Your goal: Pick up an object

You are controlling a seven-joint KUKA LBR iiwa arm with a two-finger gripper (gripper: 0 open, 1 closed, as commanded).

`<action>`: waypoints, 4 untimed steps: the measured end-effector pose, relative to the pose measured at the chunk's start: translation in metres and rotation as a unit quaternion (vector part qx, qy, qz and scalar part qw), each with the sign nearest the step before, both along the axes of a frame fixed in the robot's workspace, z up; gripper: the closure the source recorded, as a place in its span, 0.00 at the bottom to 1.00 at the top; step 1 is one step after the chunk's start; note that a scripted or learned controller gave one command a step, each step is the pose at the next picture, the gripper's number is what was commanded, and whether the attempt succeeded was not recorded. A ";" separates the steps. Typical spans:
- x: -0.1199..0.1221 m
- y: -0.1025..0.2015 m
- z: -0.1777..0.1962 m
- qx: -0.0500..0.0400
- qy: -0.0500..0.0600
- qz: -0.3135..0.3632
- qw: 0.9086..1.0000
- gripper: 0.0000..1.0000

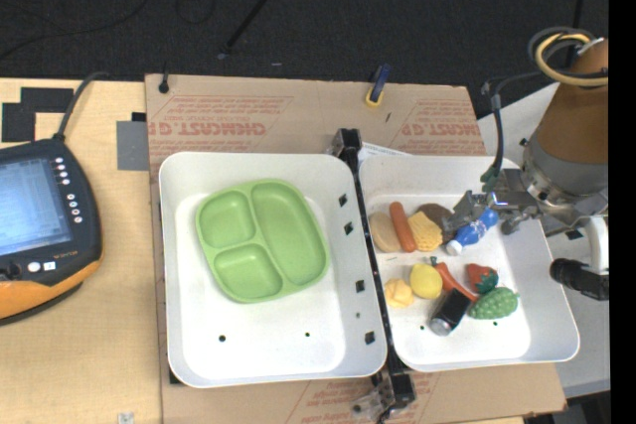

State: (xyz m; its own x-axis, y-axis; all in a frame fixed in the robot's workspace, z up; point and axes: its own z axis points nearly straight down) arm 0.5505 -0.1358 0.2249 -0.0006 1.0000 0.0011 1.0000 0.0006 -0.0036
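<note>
The gripper hangs over the right bin, touching a blue-and-white bottle at its five o'clock; I cannot tell its grip. Toy foods lie just beside.

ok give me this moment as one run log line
arm: over right bin | gripper: by blue-capped bottle, grasp unclear | left bin: green divided plate | task: pick pending

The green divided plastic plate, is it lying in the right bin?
No, the green divided plastic plate lies in the left white bin, alone there.
</note>
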 end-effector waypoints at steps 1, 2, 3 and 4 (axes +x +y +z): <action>0.000 -0.001 0.010 0.000 0.001 0.000 1.000 1.00; -0.011 -0.010 -0.025 0.000 0.002 0.000 1.000 1.00; -0.017 -0.081 -0.090 -0.001 0.002 -0.002 1.000 1.00; 0.021 0.031 0.025 0.000 -0.006 0.005 1.000 1.00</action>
State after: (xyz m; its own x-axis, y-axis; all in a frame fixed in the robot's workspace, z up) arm 0.5713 -0.1047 0.2503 -0.0100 0.9999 0.0010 0.9999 0.0100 0.0085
